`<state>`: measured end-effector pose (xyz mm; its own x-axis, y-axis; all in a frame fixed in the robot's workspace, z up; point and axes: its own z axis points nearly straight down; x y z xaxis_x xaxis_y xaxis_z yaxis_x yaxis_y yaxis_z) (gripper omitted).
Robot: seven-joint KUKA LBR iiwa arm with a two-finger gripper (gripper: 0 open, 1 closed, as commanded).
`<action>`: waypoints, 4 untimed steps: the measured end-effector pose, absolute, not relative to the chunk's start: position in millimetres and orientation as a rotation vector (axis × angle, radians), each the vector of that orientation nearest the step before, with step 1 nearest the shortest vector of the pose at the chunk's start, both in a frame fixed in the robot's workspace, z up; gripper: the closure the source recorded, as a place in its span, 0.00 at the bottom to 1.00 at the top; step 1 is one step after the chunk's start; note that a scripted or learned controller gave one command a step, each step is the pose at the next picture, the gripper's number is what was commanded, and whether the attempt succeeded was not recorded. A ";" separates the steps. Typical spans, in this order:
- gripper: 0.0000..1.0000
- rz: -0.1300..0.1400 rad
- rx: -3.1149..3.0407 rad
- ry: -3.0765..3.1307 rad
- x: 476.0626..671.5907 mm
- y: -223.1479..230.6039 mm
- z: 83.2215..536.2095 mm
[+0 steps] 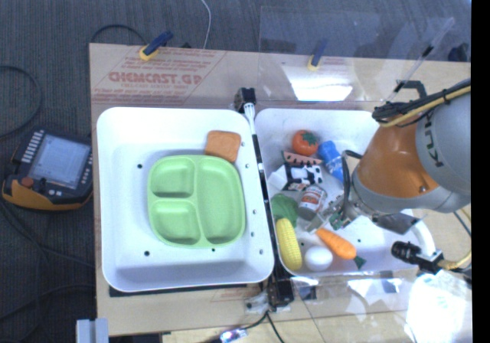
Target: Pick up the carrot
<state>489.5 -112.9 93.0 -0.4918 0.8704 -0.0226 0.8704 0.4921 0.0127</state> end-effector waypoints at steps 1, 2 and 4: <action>0.00 0.004 1.569 2.697 489.4 -110.2 91.7; 0.00 0.004 1.809 2.543 488.6 -106.2 91.8; 0.00 0.009 1.291 2.858 486.1 -26.1 186.9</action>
